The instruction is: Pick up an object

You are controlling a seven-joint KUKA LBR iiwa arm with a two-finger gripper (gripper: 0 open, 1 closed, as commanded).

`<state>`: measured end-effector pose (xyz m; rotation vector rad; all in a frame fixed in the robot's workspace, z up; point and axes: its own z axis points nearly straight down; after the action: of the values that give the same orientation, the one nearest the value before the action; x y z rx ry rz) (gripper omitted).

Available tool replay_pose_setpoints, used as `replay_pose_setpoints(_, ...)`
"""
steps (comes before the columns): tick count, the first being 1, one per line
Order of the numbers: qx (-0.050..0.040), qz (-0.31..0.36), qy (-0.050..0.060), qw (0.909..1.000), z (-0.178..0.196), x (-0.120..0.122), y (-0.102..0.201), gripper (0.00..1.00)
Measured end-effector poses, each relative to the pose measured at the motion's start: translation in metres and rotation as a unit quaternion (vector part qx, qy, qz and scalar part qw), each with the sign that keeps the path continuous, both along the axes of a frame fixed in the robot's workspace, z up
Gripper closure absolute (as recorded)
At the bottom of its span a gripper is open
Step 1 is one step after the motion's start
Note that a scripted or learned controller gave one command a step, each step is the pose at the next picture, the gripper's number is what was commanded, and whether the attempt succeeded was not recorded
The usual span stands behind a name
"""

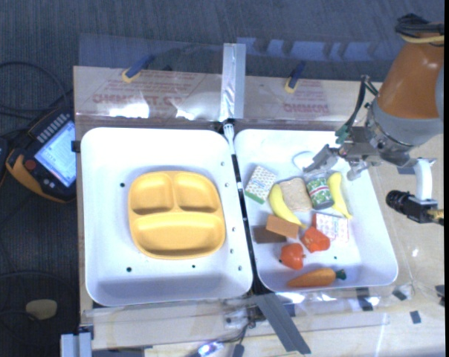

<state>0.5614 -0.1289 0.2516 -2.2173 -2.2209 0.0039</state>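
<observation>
One fixed camera looks down at a slant from above the surface (87,80), taking in both white bins, left bin (105,274) and right bin (377,262), with floor beyond.

Toy foods lie clustered mid right bin (380,251). A yellow banana (282,206) lies beside a bread slice (294,194). An orange carrot (312,277) lies along the near edge.
</observation>
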Motion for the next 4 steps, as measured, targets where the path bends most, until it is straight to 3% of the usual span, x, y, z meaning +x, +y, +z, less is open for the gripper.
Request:
replay_pose_setpoints(1,-0.0013,-0.014,0.0,0.9999,-0.106,0.043,-0.048,0.0)
replay_pose_setpoints(2,-0.0048,-0.007,-0.014,0.9999,-0.142,0.049,-0.063,0.0)
replay_pose_setpoints(3,-0.0015,-0.047,-0.001,0.9989,-0.067,0.071,-0.06,0.0)
replay_pose_setpoints(4,-0.0001,-0.059,-0.004,0.9983,-0.154,0.063,-0.075,0.0)
